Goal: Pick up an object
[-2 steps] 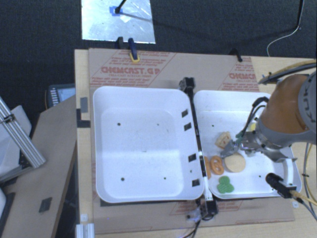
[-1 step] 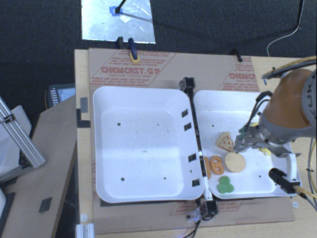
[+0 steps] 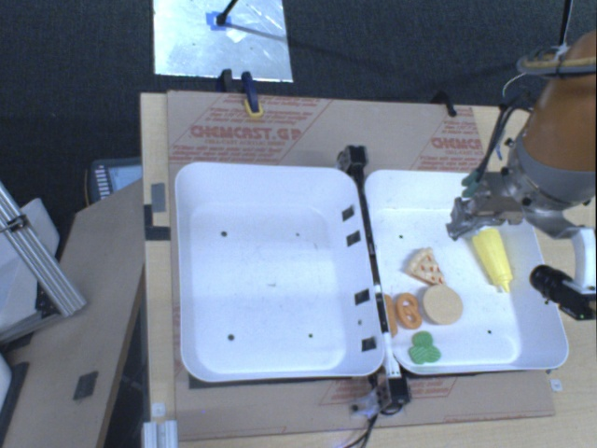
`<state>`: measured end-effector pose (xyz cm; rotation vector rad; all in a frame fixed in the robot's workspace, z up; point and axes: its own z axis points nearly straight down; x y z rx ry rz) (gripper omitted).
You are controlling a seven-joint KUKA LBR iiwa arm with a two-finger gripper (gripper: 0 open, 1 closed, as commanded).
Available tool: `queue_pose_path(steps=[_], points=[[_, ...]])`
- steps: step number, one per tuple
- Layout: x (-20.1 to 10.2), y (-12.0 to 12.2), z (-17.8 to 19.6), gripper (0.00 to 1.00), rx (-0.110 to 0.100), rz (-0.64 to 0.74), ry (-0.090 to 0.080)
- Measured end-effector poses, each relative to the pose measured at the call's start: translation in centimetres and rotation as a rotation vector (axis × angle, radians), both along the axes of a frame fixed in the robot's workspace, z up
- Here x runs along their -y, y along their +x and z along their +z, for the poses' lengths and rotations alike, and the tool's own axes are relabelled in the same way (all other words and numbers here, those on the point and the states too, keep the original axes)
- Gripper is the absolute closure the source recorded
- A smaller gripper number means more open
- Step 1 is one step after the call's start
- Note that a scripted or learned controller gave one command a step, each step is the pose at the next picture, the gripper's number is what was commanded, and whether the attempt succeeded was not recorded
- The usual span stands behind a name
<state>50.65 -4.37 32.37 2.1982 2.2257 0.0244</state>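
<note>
Yellow bottle [image 3: 492,258], green toy [image 3: 424,348], white bins [image 3: 270,183]

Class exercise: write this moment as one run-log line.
gripper: above right bin, at yellow bottle's top | nearby: cheese wedge, round cracker | grasp: unconfirmed

Yellow bottle [image 3: 493,257], pizza slice [image 3: 425,268], cookie [image 3: 442,305], pretzel [image 3: 405,313], green piece [image 3: 424,348] lie apart.
</note>
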Motion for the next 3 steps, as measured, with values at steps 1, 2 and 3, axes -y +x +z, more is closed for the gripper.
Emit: queue_pose_path(steps=[1, 2, 3], points=[[-5.4, 1.7, 7.0, 1.0, -0.009, -0.003, 0.0], [-13.5, 1.5, 8.7, 1.0, -0.017, 0.0, 0.002], [-10.8, -2.0, 4.5, 1.0, -0.023, -0.013, -0.002]])
